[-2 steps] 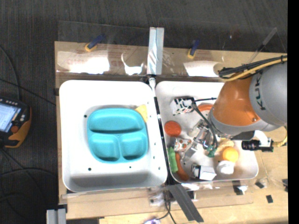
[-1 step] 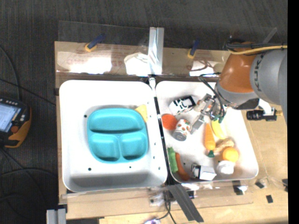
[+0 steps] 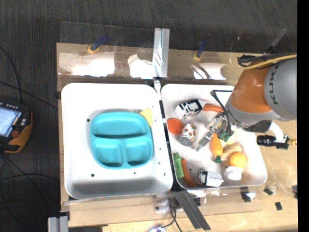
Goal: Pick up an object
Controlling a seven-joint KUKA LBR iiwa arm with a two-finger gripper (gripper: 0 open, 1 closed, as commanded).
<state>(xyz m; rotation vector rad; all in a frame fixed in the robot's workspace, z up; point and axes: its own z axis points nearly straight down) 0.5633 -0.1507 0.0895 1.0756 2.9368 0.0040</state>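
The two-finger gripper (image 3: pixel 218 125) hung low in the right white bin (image 3: pixel 256 151) among cluttered toys; its grip could not be told. One turquoise three-compartment plastic tray (image 3: pixel 120 139) lay in the left white bin (image 3: pixel 75 129), two bins in all.

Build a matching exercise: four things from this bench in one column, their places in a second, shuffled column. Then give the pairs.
Things:
1. turquoise divided tray
2. tool
3. black-and-white cow toy
4. green vegetable toy

Places:
A. left edge of the right bin
B. over the middle of the right bin
C. far part of the right bin
D. centre of the left bin

Pairs: 1-D, 2-B, 3-C, 4-A
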